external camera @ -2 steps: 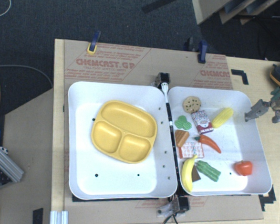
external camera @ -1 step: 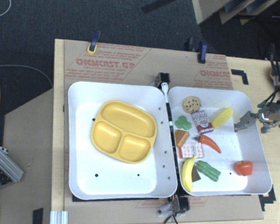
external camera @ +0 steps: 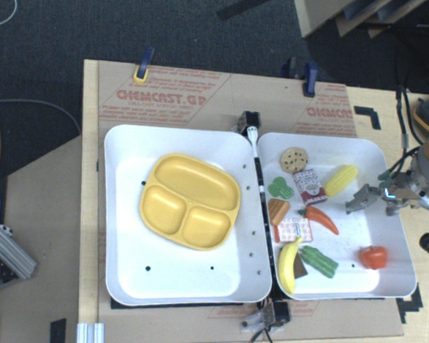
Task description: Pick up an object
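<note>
**Two bins, one choice still to make: the approach step**

Two shallow white plastic bins sit side by side on the bench. The left bin [external camera: 123,219] carries a yellow three-compartment plastic tray [external camera: 190,200]. The right bin [external camera: 398,246] holds the candidates for picking: a round chocolate-chip cookie [external camera: 294,159], a yellow corn cob [external camera: 341,179], a small red-and-white packet [external camera: 308,182], a green leafy vegetable piece [external camera: 280,188], an orange carrot-like wedge [external camera: 278,210], a red chilli pepper [external camera: 321,218], a flat printed card [external camera: 295,229], a yellow banana [external camera: 287,265], a green ridged cucumber [external camera: 319,261] and a red tomato [external camera: 373,257].

The two-finger gripper [external camera: 374,197] hangs over the right side of the right bin, its fingers spread apart with nothing between them. It sits beside the corn cob and chilli pepper, apart from both, with the tomato below it nearer the bin's front edge.

I judge this to be the approach stage: no object is grasped or lifted yet. The next move calls for settling on one target, centring the spread fingers over it, descending until they straddle it, then closing. The tomato stands alone, so it looks the easiest to bracket; the corn and chilli lie close to neighbours, which could be nudged or caught along with them.
</note>
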